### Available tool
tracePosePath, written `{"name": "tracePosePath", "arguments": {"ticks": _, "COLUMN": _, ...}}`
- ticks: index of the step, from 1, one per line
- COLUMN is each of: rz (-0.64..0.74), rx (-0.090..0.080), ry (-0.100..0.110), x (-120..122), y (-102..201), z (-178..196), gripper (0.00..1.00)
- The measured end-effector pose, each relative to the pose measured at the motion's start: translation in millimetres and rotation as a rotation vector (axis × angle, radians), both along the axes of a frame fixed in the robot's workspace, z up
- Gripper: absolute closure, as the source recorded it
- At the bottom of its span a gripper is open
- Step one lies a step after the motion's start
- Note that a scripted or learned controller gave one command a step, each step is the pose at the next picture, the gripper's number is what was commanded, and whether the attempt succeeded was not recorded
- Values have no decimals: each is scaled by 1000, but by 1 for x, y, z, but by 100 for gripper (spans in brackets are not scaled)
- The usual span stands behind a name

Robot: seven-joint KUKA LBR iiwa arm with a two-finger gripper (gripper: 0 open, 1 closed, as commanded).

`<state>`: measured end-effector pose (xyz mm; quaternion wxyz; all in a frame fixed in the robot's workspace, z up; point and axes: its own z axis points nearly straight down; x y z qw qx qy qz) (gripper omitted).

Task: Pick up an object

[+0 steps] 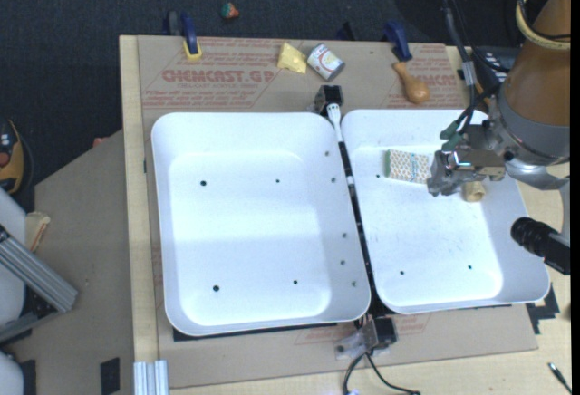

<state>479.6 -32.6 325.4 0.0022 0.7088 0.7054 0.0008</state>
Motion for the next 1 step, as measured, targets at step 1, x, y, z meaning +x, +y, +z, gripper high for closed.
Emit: {"name": "tracePosePath", "arguments": {"ticks": 1, "rz": -3, "rx": -2, "ry": 1, "x": -1, "y": -80, "z": 5, "gripper": 100}}
